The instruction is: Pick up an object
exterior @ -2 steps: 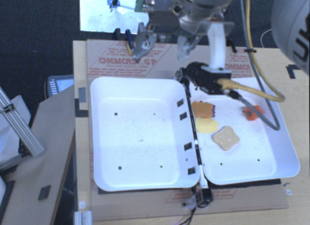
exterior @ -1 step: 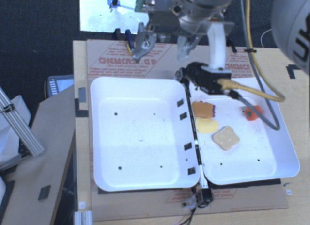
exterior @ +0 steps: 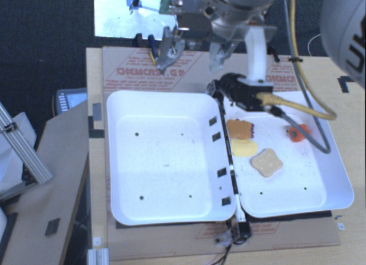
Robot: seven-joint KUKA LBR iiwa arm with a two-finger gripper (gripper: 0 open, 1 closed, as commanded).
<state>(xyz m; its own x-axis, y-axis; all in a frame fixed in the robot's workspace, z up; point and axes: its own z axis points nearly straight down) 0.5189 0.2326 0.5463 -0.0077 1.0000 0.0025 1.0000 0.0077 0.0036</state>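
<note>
Camera view, pick not yet begun: gripper (exterior: 191,55) high above bench, fingers spread and bare, with toast slice (exterior: 266,162), yellow piece (exterior: 244,148), orange toy (exterior: 296,133) lying in right bin (exterior: 337,187).

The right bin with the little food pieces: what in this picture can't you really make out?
- Right bin: its far-left corner is hidden by a black fitting in the camera view.
- Orange piece: crossed by a grey cable, too small to identify.
- Purple edge beside the orange-brown piece: mostly covered.
- Gripper: blurred.
</note>
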